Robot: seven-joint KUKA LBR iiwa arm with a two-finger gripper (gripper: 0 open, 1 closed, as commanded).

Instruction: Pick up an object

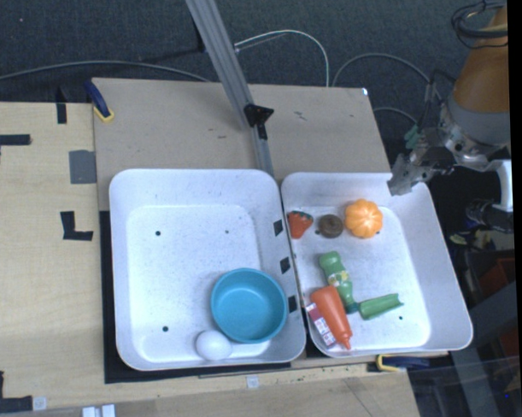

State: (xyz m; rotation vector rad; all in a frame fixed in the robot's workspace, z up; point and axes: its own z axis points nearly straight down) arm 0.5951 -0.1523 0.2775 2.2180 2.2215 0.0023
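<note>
- On the tabletop (41,279) we start at the left bin (141,195): a blue bowl (247,305) sits low near the divider, mouth up, with a white ball (213,343) touching its near-left side.
- Right bin (434,266) next, holding all the small pickings: a strawberry (299,222), a brown round piece (330,226) and an orange pumpkin (363,219) in a row along the far side.
- Nearer us a green bottle-like toy (335,274), a carrot (331,310) and a green pepper-like piece (380,306) crowd together.
- The gripper (403,177) hovers over the bin's far right corner, nearest the pumpkin; we judge that the easiest target. Jaws: we cannot tell.
</note>
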